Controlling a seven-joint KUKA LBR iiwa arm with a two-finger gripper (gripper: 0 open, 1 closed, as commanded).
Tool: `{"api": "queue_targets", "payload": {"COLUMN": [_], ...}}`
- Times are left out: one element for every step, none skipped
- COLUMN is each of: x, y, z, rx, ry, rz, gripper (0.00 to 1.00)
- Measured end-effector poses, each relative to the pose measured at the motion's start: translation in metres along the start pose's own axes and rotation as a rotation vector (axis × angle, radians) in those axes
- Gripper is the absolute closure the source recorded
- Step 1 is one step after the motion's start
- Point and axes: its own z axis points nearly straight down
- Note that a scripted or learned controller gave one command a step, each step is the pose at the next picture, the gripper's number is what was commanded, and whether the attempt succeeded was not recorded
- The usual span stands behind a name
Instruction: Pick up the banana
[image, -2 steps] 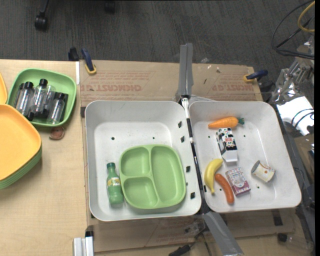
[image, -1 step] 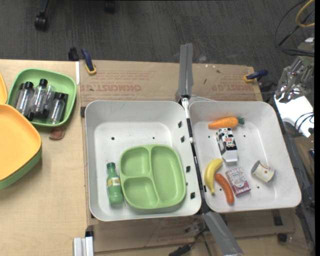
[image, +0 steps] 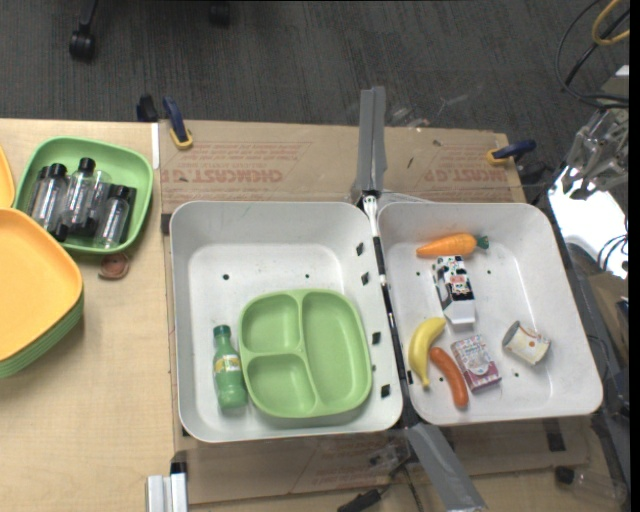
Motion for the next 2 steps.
{"api": "queue_targets", "payload": {"x": [-0.007,0.0], "y": [0.008,0.0], "z": [-0.018,-0.04], "rx": [-0.001,-0.001], "ry": [0.0,0.0], "rz": [-0.22,-0.281], "gripper": [1.0,1.0]}}
